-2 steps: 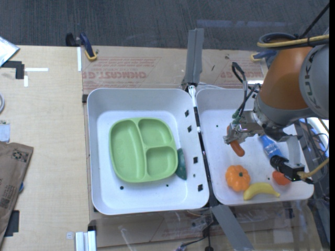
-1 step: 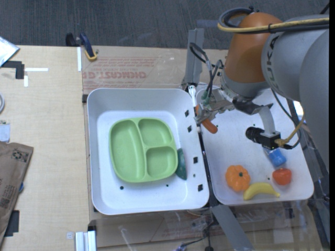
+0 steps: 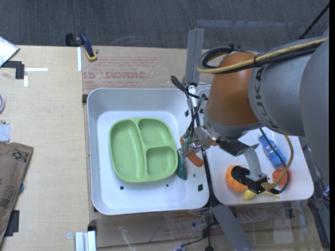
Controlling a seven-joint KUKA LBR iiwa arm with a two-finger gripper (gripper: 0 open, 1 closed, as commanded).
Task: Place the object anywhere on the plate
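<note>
A light green divided plate (image 3: 142, 149) lies in the left white bin (image 3: 99, 156). My gripper (image 3: 189, 146) hangs over that bin's right edge, just right of the plate's rim. It is shut on a toy carrot (image 3: 196, 159), whose orange body shows between and below the fingers. The carrot's dark green top (image 3: 181, 170) points down-left, next to the plate's lower right corner. The grey arm and its orange band hide much of the divider between the bins.
In the right bin (image 3: 298, 191) are a blue object (image 3: 272, 148), an orange round toy (image 3: 236, 177), a yellow banana-like piece (image 3: 261, 192) and an orange ring (image 3: 283, 176). A cardboard sheet lies behind the bins.
</note>
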